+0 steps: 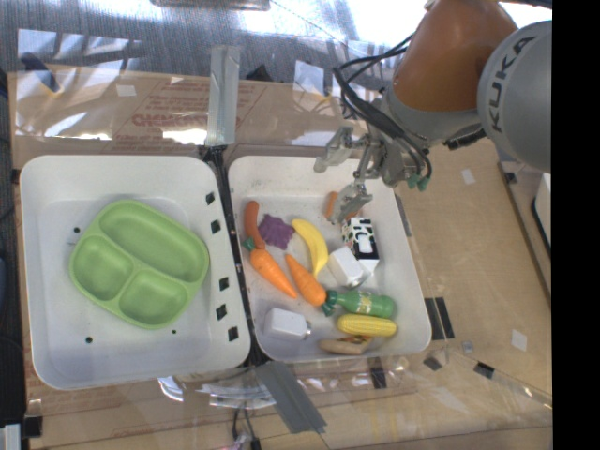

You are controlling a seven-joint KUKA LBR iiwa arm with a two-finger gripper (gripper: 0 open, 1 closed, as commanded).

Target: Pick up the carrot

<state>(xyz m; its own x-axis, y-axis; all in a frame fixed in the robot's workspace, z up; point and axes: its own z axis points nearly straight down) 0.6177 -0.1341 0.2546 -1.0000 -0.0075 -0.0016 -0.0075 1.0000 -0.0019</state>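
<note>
Your arm [469, 59] reaches in from the right, its orange band high over the far edge of the right bin [412, 293], with the wrist bent down and cables looping around it. The pincer [354, 193] hangs over the bin's far side, above a small orange piece [331, 204] and just beside the black-and-white carton [361, 237]. You cannot tell from here whether its fingers are apart or together (glare and cables blur them), and nothing visibly sits between them. The carrot [271, 272] lies flat mid-bin, near the divider, touching a second carrot [307, 281] beside the banana [312, 243]. The left bin [37, 279] holds a green tray [139, 262].
</note>
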